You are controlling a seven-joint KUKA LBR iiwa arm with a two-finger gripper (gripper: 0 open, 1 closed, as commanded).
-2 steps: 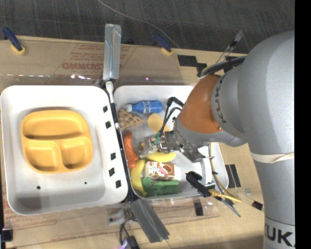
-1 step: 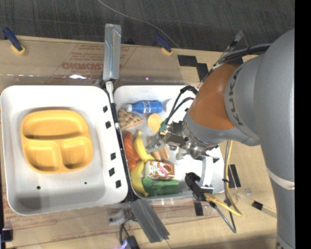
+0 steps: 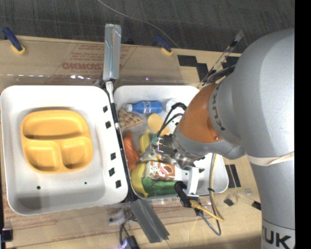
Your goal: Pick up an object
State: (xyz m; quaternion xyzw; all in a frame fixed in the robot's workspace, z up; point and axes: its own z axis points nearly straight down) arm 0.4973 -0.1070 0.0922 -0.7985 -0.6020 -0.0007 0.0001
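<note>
**Grey arm low over the crowded right bin**

Grey and bulky, the arm (image 3: 259, 102) reaches in from the right, its orange band (image 3: 199, 118) sitting above the right bin (image 3: 145, 92). The gripper (image 3: 163, 149) is down among the objects near the middle of that bin; from where I stand its tips are lost in cables and clutter, so I cannot tell whether it grips anything.

2 white bins sit side by side on the bench. The left bin (image 3: 20, 196) carries a yellow divided tray (image 3: 56, 140) with 3 compartments. The right one is packed: a blue bottle (image 3: 145, 107) lies along the far side, a brown waffle-patterned piece (image 3: 128, 119) just near of it, an orange carrot-like piece (image 3: 129, 149) along the left wall, yellow pieces (image 3: 145, 140) beside the gripper, and a printed packet (image 3: 160, 171) lying over green and yellow items (image 3: 140, 181) at the near edge.

Blue clamps (image 3: 13, 39) hold the cardboard at the far side.
</note>
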